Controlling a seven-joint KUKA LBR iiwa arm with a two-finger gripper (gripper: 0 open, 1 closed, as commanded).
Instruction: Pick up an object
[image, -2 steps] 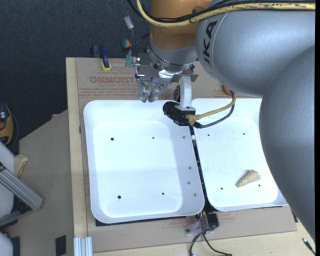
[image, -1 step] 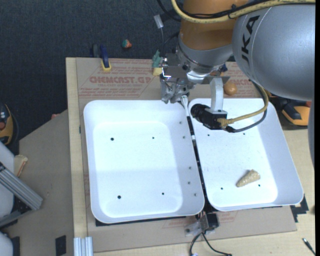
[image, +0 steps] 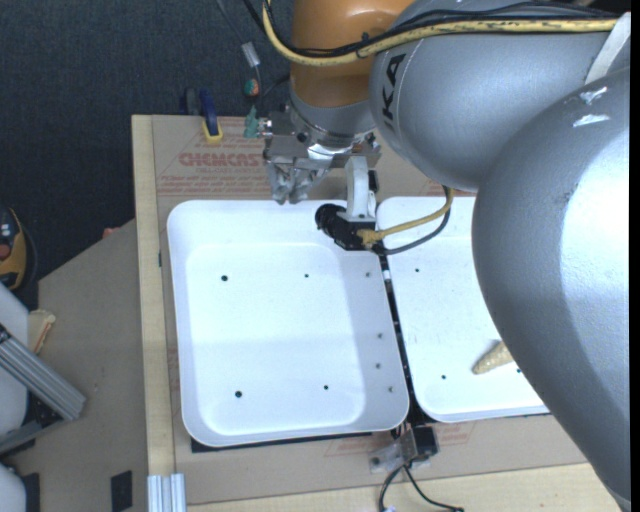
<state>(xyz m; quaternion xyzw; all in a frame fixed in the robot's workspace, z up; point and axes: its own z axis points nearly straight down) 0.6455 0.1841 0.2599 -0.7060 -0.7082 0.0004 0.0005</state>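
camera view puts you above the bench, looking down on the two white bins, and the grey arm (image: 520, 150) sweeps in from your right and covers much of the right bin (image: 450, 330). follow the orange band (image: 340, 50) down and you reach the gripper (image: 290, 185), sitting over the far rim of the left bin (image: 280, 320), just at the edge where the white wall meets the brown board (image: 160, 150) with the red lettering. the metal fingers are small and blurred there; you cannot tell whether they are apart or closed, and nothing can be seen between them.

the one loose thing you can pick out is a small tan wedge-shaped object (image: 492, 357), lying on the floor of the right bin, near its front and right beside the edge of the arm's big grey link. it is well apart from the gripper: the gripper is at the far side of the left bin, the object at the near side of the other bin, with the dividing rims between them.

a black cable fitting (image: 340, 228) with a yellowish cable (image: 420, 228) hangs just beside the gripper, over the gap between the bins. the left bin's floor shows a few dark dots.
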